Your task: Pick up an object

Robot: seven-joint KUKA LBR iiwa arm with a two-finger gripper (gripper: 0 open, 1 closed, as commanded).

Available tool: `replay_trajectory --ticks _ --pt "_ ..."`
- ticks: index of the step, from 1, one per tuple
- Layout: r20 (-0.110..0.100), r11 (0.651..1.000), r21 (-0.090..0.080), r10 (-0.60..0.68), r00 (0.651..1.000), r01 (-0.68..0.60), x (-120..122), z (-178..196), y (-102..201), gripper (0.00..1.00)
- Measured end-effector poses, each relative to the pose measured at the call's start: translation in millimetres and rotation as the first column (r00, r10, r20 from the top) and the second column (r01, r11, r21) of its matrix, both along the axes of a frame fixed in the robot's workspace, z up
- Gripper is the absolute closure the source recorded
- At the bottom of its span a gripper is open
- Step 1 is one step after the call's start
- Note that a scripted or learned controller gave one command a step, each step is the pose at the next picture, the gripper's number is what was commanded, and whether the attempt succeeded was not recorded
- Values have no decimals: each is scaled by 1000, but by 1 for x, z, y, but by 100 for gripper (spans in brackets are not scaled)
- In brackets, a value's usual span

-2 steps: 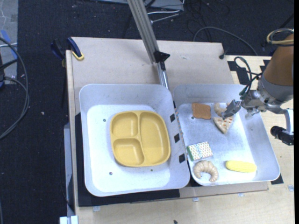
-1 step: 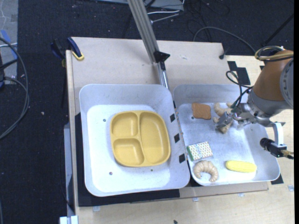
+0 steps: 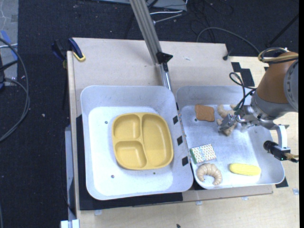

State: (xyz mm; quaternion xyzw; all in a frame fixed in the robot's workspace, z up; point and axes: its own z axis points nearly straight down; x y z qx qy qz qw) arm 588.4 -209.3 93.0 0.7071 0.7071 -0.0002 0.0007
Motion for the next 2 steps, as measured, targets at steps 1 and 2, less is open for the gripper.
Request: replay_trajectory --ticks 1,2 --pt "3 1000 -4 0 1000 0 1 11 -2 100" --pt "6 1000 -2 0 1000 0 4 62 -12 100"
